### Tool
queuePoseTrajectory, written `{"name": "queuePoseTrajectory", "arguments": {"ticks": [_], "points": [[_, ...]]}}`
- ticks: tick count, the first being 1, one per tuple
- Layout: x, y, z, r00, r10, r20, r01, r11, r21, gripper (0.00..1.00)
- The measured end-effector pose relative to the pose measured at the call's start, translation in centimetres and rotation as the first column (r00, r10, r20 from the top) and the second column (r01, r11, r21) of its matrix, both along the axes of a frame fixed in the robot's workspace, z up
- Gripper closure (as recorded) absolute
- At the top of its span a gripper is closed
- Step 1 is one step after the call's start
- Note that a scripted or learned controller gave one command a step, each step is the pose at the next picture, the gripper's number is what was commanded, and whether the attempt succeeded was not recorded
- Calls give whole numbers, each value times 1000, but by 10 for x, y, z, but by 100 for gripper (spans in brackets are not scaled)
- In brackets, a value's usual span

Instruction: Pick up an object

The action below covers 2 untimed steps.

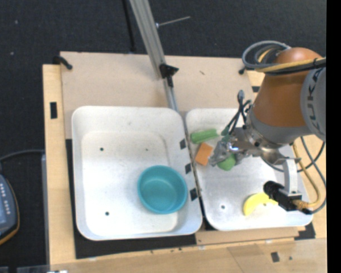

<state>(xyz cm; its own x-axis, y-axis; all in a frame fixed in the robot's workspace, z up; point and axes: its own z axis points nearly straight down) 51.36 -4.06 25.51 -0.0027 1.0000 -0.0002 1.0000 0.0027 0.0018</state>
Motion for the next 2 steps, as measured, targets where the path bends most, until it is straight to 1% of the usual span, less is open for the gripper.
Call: {"name": "queuePoseTrajectory", "arguments": {"ticks": [1, 2], "points": [[4, 55, 4, 1000, 1, 0, -1, 1000, 1, 100], [-1, 104, -10, 1000, 0, -2, 0, 1000, 1, 100]]}}
